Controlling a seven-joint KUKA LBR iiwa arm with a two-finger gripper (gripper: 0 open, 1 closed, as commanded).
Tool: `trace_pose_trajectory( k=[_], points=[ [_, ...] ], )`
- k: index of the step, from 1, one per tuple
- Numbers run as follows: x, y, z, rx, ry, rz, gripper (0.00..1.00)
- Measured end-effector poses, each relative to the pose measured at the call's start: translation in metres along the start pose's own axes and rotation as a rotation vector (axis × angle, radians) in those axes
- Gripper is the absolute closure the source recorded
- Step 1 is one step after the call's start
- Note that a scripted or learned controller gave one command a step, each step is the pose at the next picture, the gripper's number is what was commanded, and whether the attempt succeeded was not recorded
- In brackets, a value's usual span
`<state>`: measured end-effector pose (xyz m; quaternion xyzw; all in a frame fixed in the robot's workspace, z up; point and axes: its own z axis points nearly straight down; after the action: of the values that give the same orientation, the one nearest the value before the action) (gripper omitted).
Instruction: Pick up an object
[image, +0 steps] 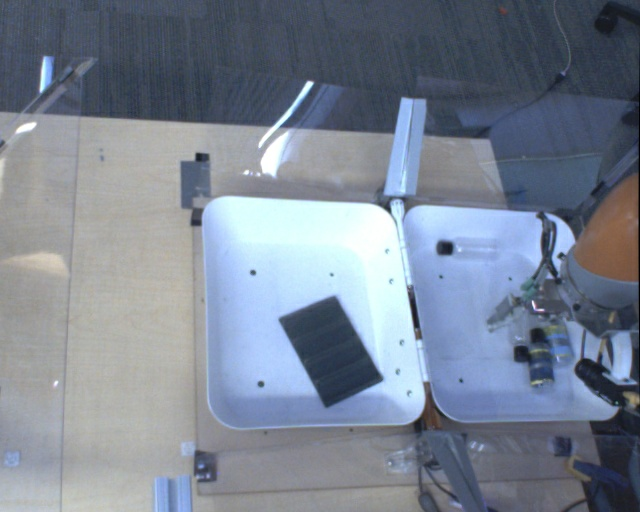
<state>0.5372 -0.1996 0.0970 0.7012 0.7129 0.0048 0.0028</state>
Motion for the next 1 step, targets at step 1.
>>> trace_pose_trajectory(
  k=[1],
  points=[
    [0.057,0.0125,0.0067,-0.006,-0.004,-0.034,0.0]
  ],
)
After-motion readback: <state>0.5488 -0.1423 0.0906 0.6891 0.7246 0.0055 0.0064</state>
